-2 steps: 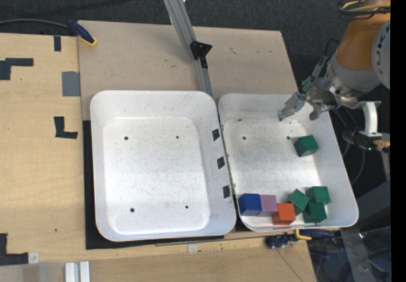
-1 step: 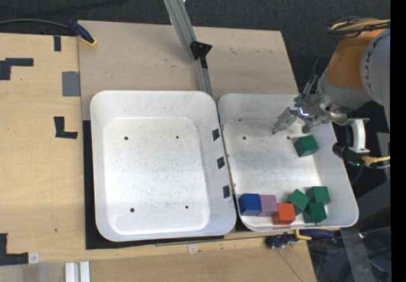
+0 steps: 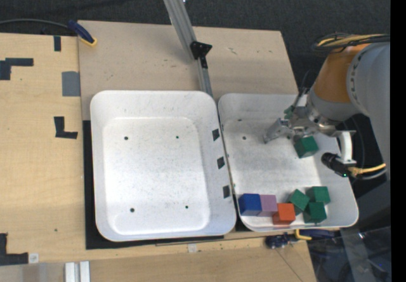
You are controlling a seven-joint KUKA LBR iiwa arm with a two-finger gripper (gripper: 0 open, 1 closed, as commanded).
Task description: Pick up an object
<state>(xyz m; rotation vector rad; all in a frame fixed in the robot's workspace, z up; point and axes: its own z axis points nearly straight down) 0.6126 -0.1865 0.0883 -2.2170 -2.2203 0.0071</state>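
My gripper hangs low over the upper right part of the right bin. Its fingers are spread open, one reaching out to the left. Nothing sits between them. A green block lies on the bin floor right beside the right-hand finger, outside the gap. Along the bin's front edge lie a blue block, a lilac block, an orange block and three more green blocks.
The left bin stands next to the right one, their rims meeting in the middle. A slanted metal pole runs down to the bins' back edge. A cable with a black plug hangs off the arm's right side.
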